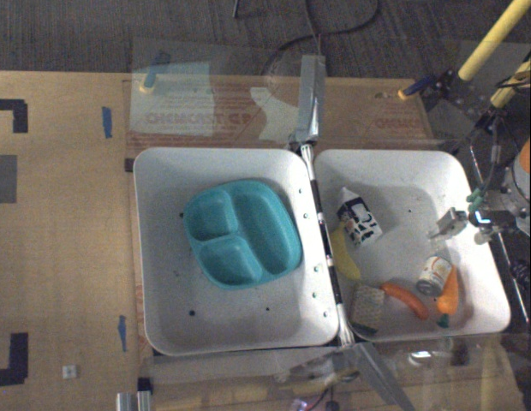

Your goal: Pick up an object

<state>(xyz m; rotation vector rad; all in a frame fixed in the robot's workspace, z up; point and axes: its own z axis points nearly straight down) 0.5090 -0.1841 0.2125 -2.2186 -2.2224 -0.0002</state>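
Note:
The right bin [402, 165] holds several objects. A white bottle with a black label [359, 217] lies near its left wall, with a yellow banana-like piece [343, 260] just below it. A grey-brown sponge-like block [366, 306] sits at the front left corner, and an orange carrot [405, 300] lies beside it. A small can [433, 274] lies on its side against a second orange carrot [449, 294] at the front right. My gripper [461, 221] hangs over the bin's right side, above and apart from the can, with nothing seen in it.
The left bin [163, 298] carries a teal divided plate [242, 232]. A metal divider [321, 247] runs between the bins. A clear plastic sheet [197, 101] lies behind them. Cables and a yellow pole [497, 28] stand at the far right.

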